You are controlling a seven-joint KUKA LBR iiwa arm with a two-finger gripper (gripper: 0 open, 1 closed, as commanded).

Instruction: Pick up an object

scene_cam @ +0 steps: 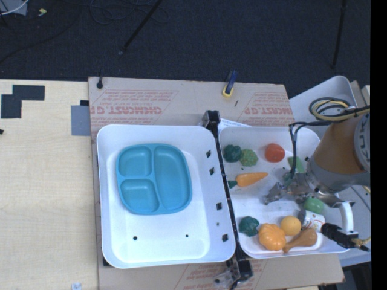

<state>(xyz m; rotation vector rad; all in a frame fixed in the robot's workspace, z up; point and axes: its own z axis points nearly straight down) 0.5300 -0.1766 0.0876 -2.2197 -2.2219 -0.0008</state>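
Pincer (pixel 275 193) low in right bin (pixel 257 147), grip state unclear, beside carrot (pixel 251 178), tomato (pixel 274 152) nearby

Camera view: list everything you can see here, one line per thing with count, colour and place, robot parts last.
bins: 2, white, side by side on the bench
tray: 1, blue, three compartments, in the left bin
tomato: 1, red, right bin, far side
broccoli: 2, dark green, right bin, one far left, one near left
lettuce: 1, light green, beside the far broccoli
carrot: 1, orange, right bin, middle left
pepper: 1, orange, right bin, near edge
lemon: 1, yellow, beside the pepper
drumstick: 1, brown, near right corner
clamp: 1, blue and yellow, far edge of the board
arm: 1, grey and orange, over the right bin
tool: 1, grey, low over the right bin's middle
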